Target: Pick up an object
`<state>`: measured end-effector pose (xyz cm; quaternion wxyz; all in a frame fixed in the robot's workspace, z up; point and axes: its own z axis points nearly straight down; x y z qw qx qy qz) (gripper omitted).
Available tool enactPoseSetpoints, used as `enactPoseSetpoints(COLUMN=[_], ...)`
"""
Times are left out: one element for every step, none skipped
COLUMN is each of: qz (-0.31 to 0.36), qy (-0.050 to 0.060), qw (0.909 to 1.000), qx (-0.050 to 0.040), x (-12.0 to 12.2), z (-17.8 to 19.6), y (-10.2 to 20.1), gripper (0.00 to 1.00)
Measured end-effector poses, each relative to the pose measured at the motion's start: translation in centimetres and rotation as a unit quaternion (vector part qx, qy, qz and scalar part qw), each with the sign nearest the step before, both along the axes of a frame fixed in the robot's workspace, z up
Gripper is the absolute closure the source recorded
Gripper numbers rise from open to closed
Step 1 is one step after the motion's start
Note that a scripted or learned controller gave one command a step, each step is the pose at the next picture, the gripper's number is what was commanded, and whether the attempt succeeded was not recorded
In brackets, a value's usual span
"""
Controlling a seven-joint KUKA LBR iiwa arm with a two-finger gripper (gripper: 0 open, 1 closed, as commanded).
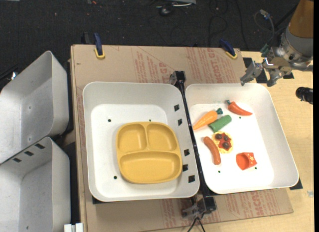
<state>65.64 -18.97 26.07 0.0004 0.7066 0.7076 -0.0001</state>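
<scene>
Our gripper (262, 72) hangs over the right bin's (284, 141) far-right corner, seemingly spread and empty; the chili pepper (239, 109) lies nearest, toward the bin's middle.

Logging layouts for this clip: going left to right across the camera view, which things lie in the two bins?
Yellow divided tray in the left bin → carrot → sausage → small pizza piece → red chilli → orange-red piece, these five in the right bin. The green piece overlaps the carrot, so it is left out.
</scene>
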Motion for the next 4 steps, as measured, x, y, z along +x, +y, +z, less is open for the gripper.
enactPoseSetpoints(qz=[-0.001, -0.001, 0.0, 0.001], qy=[0.002, 0.003, -0.001, -0.003], qw=[1.0, 1.0, 1.0, 1.0], qx=[0.0003, 0.0008, -0.0007, -0.0017], x=[0.0, -0.3, -0.2, 0.0], z=[-4.7, -11.1, -16.2, -14.6], y=[-0.8, -0.6, -0.6, -0.6], gripper=[0.0, 0.0, 0.0, 1.0])
